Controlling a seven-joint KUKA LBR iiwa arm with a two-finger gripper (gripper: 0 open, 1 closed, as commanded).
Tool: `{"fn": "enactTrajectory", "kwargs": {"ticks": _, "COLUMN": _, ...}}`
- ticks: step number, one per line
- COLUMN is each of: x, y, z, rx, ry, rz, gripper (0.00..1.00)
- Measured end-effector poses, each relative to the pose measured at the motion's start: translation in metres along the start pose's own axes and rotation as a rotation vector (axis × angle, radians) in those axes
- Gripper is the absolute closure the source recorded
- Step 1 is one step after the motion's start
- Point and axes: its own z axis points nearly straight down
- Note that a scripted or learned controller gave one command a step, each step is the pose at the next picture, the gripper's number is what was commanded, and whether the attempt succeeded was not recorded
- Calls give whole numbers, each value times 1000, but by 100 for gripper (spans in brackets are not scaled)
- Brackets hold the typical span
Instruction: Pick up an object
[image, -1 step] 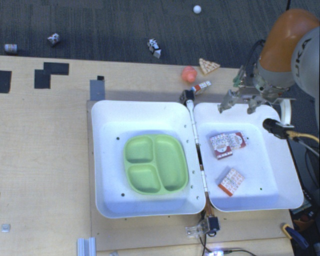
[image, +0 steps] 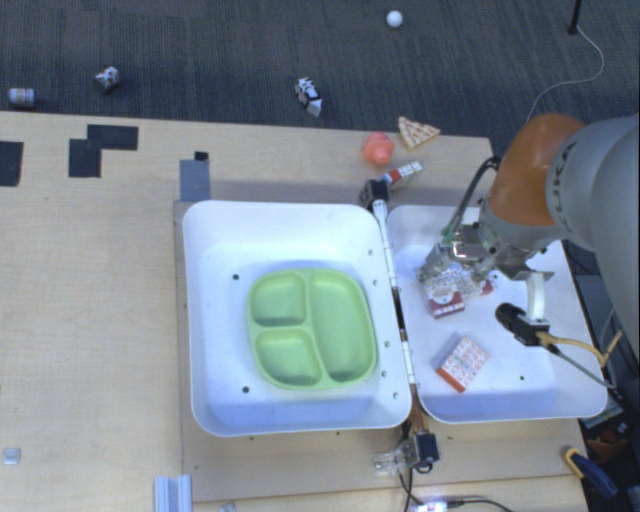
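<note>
The arm reaches in from the right and hangs low over the right bin (image: 505, 392), with the gripper (image: 445, 270) over the far half of that bin, close to the wall it shares with the left bin (image: 215, 300). Just beneath it, and a touch toward the near side, lies a crumpled red and white packet (image: 447, 298). The gripper's body overlaps the packet's far edge from this angle. I cannot tell whether the gripper is open or closed, nor whether it is touching the packet or hovering just above. The packet looks roughly squarish, with no clear long axis to line up on. A second candidate, a small red and white box (image: 462, 362), lies well apart toward the near side of the same bin, its long axis running on a diagonal from near-left to far-right. The packet looks like the intended target, since the gripper is nearly on top of it; the coming move likely needs only a slight shift toward the near side and a straight drop. The left bin holds a green divided plate (image: 310, 328).
</note>
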Motion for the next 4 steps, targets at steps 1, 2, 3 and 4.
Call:
{"fn": "enactTrajectory", "kwargs": {"ticks": 1, "x": -1, "y": 2, "z": -12, "rx": -6, "ry": -2, "rz": 0, "gripper": 100}}
{"fn": "enactTrajectory", "kwargs": {"ticks": 2, "x": -56, "y": -93, "z": 8, "rx": 2, "ry": -1, "rz": 0, "gripper": 100}}
{"fn": "enactTrajectory", "kwargs": {"ticks": 3, "x": -42, "y": -29, "z": -118, "rx": 5, "ry": 1, "rz": 0, "gripper": 100}}
{"fn": "enactTrajectory", "kwargs": {"ticks": 4, "x": -59, "y": 54, "z": -166, "rx": 5, "ry": 0, "rz": -2, "gripper": 100}}
